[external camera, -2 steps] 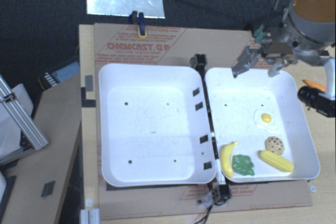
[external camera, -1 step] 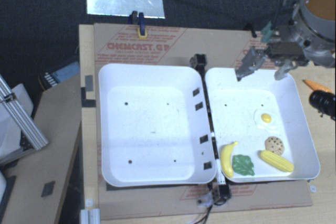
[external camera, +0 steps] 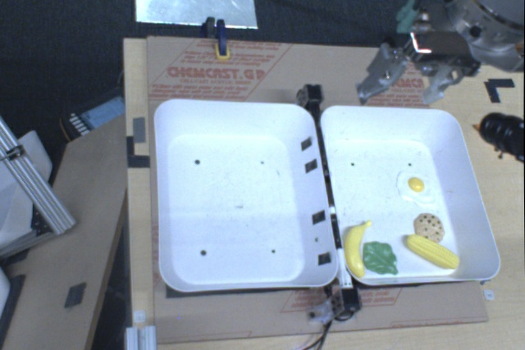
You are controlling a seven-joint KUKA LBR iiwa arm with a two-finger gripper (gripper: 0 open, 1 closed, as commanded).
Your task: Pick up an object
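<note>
Banana (external camera: 355, 250), corn cob (external camera: 432, 252), cookie (external camera: 428, 225), fried egg (external camera: 415, 185) and a green leafy piece (external camera: 380, 257) are the things I could pick, and all five sit in the right bin (external camera: 385, 131), gathered toward its near edge, well below my hand (external camera: 404, 76) in the camera view. My hand hovers over the bin's far rim, above the cardboard sheet (external camera: 238, 61) on the worktop (external camera: 509, 106), with its two fingers spread apart and nothing between them. The fried egg lies closest to me, down and slightly to the right of my hand, flat on the bin floor and apart from the rest. The cookie is just past it, and the corn cob beyond that, its long axis running slantwise toward the bin's near right corner. The banana is down and to the left of my hand, standing lengthwise along the divider between the bins, with the green piece touching or nearly touching its right side; I cannot tell which. The left bin (external camera: 164, 176) is off to my left. I judge the coming move to be a reach down and toward the near edge, and the corn cob or banana would want my fingers set across the long axis. My wrist is cut off at the picture's top right, and the green piece is too small to name surely.
</note>
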